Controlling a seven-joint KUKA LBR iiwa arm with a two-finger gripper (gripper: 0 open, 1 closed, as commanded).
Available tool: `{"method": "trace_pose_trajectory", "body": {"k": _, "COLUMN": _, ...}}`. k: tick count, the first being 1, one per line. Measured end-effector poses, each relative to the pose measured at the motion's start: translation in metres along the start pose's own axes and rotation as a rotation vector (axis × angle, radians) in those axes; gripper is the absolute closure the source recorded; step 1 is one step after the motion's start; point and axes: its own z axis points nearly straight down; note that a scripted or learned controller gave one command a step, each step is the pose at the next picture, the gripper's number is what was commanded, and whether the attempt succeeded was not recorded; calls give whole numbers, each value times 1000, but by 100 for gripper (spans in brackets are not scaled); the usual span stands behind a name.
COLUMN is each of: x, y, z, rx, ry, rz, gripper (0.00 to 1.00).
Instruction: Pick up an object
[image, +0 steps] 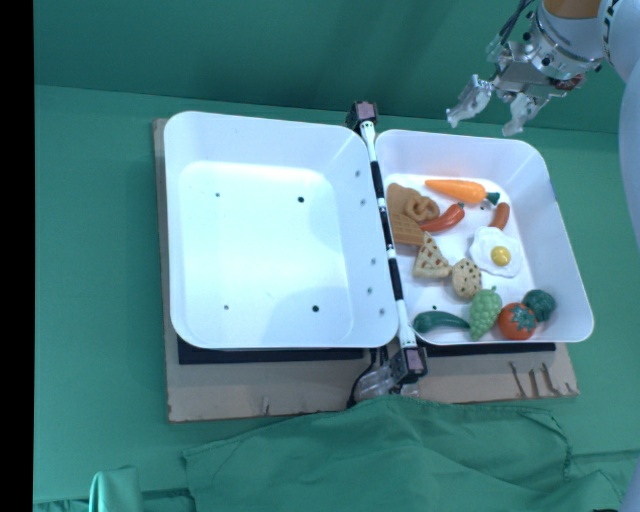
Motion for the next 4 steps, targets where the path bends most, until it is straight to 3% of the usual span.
{"method": "trace_pose_trajectory", "body": {"k": 1, "x": 0, "y": 0, "z": 0, "rx": 0, "ry": 0, "rz": 0, "gripper": 0}}
{"method": "trace_pose_trajectory", "body": {"k": 4, "x": 2, "y": 6, "z": 144, "rx": 9, "ry": 2, "rz": -2, "gripper": 0}}
